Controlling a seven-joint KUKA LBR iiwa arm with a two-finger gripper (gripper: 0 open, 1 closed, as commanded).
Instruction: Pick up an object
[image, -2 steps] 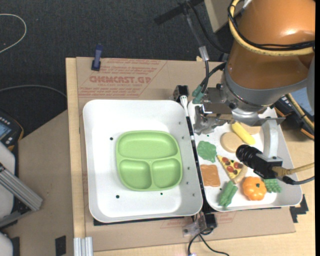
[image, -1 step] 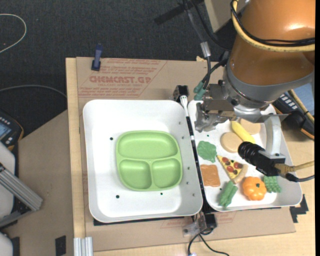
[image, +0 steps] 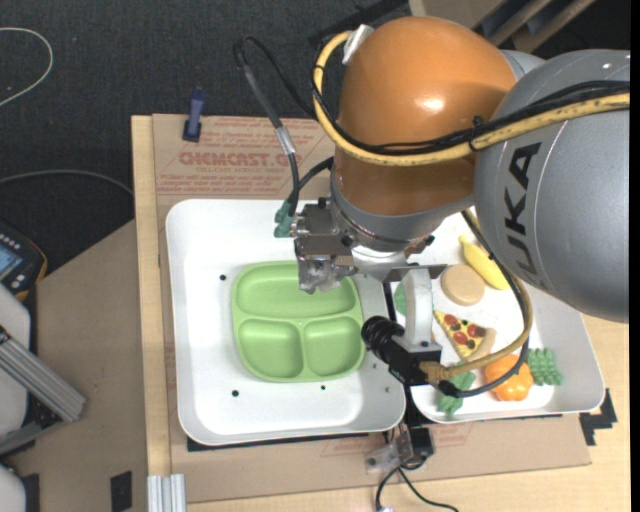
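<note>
Your claw (image: 318, 275) hangs mid-frame over the green divided tray's (image: 297, 325) top edge; its grip you cannot tell. Pizza slice (image: 463, 333) lies right.

Arm: grey arm (image: 560, 180) is reaching in from the right, its orange band (image: 425, 100) facing the camera.
Gripper: gripper (image: 320, 278) is pointing straight down beneath the wrist.

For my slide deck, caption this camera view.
KUKA arm's gripper over a green divided tray in the left bin.
</note>
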